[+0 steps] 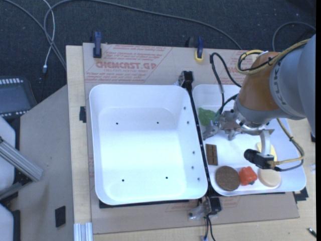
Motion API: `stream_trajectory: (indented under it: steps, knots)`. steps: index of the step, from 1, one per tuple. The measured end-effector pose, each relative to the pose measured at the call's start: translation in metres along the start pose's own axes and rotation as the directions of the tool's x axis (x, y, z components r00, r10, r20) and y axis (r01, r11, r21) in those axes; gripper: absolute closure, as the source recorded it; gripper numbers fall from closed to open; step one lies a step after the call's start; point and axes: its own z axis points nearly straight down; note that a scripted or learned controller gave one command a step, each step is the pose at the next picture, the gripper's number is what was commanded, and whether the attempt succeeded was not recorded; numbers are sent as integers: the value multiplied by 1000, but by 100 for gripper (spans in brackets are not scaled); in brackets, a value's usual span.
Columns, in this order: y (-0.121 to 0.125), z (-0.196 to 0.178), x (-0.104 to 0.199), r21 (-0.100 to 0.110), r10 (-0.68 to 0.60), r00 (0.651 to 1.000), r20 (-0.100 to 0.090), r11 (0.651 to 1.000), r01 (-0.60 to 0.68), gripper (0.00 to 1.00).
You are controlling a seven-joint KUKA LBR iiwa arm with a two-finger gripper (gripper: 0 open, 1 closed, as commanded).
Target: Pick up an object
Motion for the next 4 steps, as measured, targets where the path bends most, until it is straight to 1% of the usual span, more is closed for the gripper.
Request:
stream_trajectory:
  steps: [1, 2, 3, 4]
  knots:
    - [56, -3, 8, -5, 2, 1000, 2, 1000, -2, 0]
    - [56, -14, 7, -6, 3, 1000, 2, 1000, -3, 100]
    - [92, -108, 27, -13, 1, 1000, 1, 1000, -1, 100]
    - [-20, -153, 49, -10, 2, 1000, 0, 1000, -2, 100]
